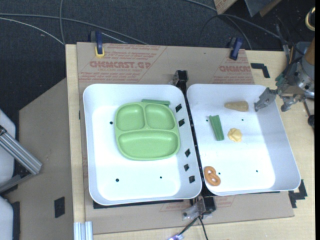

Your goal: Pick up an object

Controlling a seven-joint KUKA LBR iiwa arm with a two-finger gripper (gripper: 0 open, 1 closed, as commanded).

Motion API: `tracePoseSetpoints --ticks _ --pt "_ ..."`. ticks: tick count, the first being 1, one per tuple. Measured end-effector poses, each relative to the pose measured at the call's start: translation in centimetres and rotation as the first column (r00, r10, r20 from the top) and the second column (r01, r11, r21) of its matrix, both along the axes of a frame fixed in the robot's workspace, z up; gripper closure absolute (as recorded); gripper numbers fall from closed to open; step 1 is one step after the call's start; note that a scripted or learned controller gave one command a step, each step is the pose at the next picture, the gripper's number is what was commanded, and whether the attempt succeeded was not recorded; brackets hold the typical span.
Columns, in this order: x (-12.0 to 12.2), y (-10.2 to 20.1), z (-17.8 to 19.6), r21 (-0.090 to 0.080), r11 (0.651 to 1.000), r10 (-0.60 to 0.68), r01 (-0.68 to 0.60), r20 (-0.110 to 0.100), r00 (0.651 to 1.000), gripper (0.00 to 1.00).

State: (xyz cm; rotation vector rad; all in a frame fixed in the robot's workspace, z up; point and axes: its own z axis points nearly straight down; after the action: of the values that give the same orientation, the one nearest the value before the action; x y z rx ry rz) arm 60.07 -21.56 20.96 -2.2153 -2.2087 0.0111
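Note:
In the right bin (280,154) lie a tan bread-like piece (236,105), a green stick (217,127), a small yellow lump (234,134) and an orange pretzel (211,176) near the front left corner. My gripper (275,102) hovers over the bin's far right corner, just right of the tan piece. It is open, its two fingers spread apart with nothing between them.
The left bin (100,179) holds a green divided plate (147,131) with a dark green strip (156,102) just behind it. Black clips (180,77) run along the seam between the bins. Clamps (99,44) hold the board at the back.

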Motion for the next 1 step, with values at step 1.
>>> tracePoseSetpoints --ticks 1 --pt "0.32 0.05 0.8 -0.004 1.0 0.003 -0.003 0.014 1.0 0.0"
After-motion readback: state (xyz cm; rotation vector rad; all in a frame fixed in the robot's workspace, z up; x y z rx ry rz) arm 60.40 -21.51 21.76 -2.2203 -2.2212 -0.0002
